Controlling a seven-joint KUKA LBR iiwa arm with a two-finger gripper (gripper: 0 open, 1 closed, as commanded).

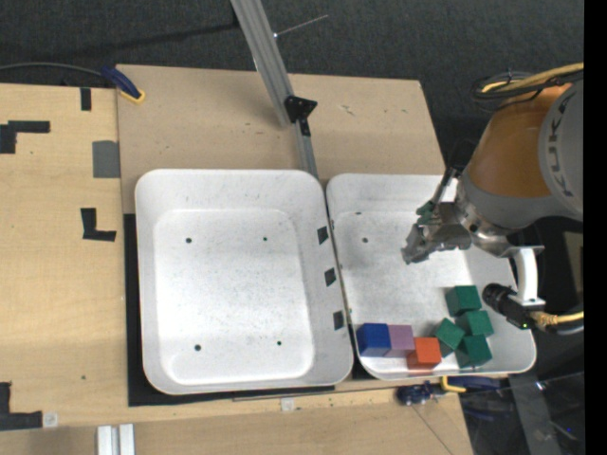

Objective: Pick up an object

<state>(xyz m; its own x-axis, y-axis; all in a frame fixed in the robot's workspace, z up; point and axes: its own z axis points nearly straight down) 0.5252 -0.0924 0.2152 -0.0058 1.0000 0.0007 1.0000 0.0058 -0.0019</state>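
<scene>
Fingers (414, 250) positioned over bare floor of right bin (379, 216); too blurred to tell whether spread or closed, nothing seen gripped. Below and right of fingers: green blocks (465, 300), near. Further below, along bin's lower wall: orange block (426, 352), purple block (401, 337), blue block (374, 338). Left bin (228, 282) well apart.

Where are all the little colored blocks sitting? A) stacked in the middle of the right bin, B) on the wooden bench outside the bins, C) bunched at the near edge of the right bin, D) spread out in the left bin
C: the blue block, purple block, orange block and green blocks all lie along the near edge of the right bin, with the tool above the bin's middle.
</scene>
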